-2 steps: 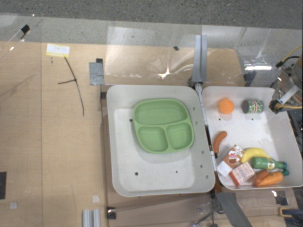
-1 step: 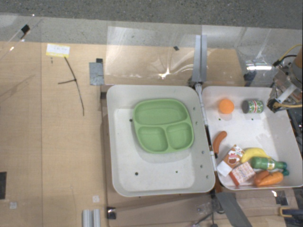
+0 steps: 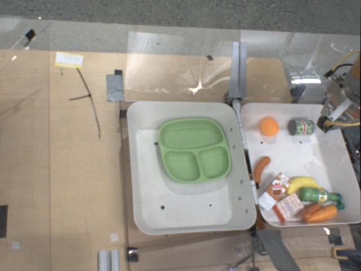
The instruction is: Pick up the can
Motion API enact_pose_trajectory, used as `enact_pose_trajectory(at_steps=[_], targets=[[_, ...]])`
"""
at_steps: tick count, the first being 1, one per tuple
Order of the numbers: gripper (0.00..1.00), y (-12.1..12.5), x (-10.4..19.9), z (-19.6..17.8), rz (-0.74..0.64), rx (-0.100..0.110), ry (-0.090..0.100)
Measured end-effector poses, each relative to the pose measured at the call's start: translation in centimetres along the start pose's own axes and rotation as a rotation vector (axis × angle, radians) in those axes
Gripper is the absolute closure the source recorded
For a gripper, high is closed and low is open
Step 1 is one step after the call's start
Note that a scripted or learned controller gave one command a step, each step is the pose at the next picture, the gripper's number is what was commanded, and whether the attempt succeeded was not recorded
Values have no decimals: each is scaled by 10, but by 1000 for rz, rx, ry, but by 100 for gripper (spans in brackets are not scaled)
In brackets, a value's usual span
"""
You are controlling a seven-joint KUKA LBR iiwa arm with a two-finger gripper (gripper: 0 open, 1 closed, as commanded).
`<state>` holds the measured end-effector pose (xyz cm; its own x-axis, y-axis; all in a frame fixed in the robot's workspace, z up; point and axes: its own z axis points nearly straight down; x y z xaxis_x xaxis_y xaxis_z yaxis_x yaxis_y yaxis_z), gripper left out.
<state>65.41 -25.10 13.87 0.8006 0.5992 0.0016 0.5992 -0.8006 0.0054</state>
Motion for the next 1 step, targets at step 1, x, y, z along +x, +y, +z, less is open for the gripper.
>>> enact_pose_trajectory(at_steps=[1], targets=[[0, 8, -3, 3, 1, -1, 0]])
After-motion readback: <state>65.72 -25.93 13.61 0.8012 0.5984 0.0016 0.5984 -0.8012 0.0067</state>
